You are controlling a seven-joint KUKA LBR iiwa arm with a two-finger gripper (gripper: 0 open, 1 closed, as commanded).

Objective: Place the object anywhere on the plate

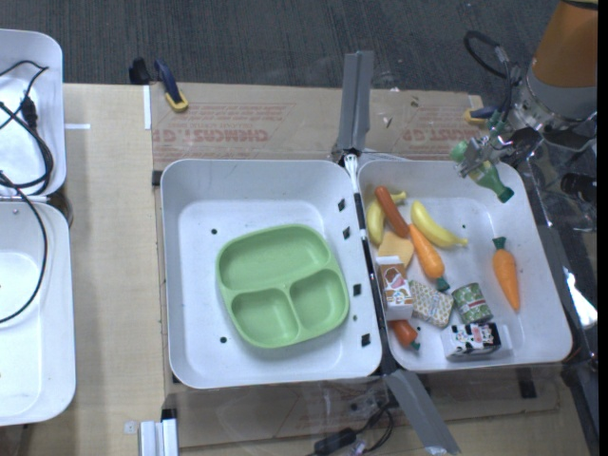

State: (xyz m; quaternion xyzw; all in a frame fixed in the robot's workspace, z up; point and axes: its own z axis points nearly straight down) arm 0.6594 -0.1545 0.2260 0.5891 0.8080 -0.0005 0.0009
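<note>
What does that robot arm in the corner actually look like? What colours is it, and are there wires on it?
The arm is a thick round column with a broad orange band above a grey wrist section. A black cable loops out beside it. Its end effector is a small cluster of dark and metal parts, too cluttered to make out in detail.

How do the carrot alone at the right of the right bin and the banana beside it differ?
The carrot is orange with a green top; the banana is plain yellow. The carrot is straight and tapers toward the near wall; the banana is curved and lies on a slant. The carrot lies apart from the other items; the banana lies close to them. Both are in the right bin.
</note>
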